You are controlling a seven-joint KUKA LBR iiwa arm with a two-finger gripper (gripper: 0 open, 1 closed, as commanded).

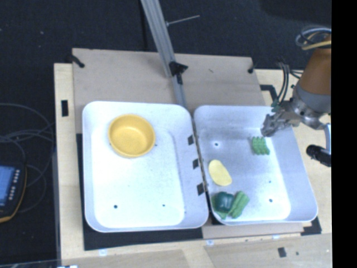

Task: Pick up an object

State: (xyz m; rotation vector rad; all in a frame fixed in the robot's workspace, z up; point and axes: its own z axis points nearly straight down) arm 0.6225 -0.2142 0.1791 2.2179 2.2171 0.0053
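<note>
Two white bins (95, 149) on bench (64, 216)

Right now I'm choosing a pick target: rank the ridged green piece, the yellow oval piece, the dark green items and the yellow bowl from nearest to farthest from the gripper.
From the gripper, in the camera view:
1. Ridged green piece, just below it in the right bin.
2. Yellow oval piece, mid right bin, near the divider.
3. Dark green items, right bin's front corner.
4. Yellow bowl, left bin.

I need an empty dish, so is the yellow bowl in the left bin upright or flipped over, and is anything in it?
Upright and empty. The yellow bowl shows its open mouth and bare inner floor, standing in the left bin.
</note>
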